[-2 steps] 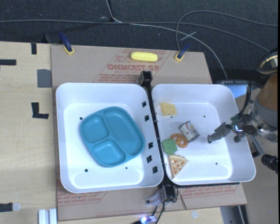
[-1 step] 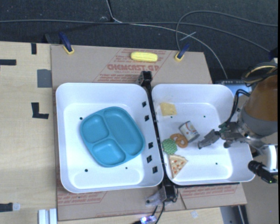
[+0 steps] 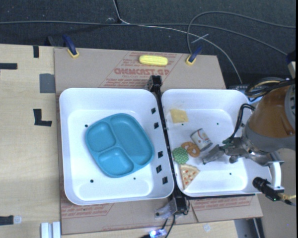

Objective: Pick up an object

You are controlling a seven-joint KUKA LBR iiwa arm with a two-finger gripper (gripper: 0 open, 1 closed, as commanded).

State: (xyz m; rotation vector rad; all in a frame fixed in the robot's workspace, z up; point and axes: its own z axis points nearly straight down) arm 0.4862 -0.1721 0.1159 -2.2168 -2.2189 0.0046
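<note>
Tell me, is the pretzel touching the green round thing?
Touching. The camera view shows the pretzel lying right against the green round thing, their edges meeting with no white bin floor between them.

Wooden bench (image 3: 20, 148); cardboard sheet (image 3: 134, 71); dark carpet (image 3: 54, 9) behind, crossed by cables (image 3: 154, 26).

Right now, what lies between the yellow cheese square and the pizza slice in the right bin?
In the camera view, between the cheese square and the pizza slice lie a pretzel and a green round piece.

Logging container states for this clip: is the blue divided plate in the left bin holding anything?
Empty. The blue three-compartment plastic plate lies flat in the left white bin, and all three compartments show bare blue.
</note>
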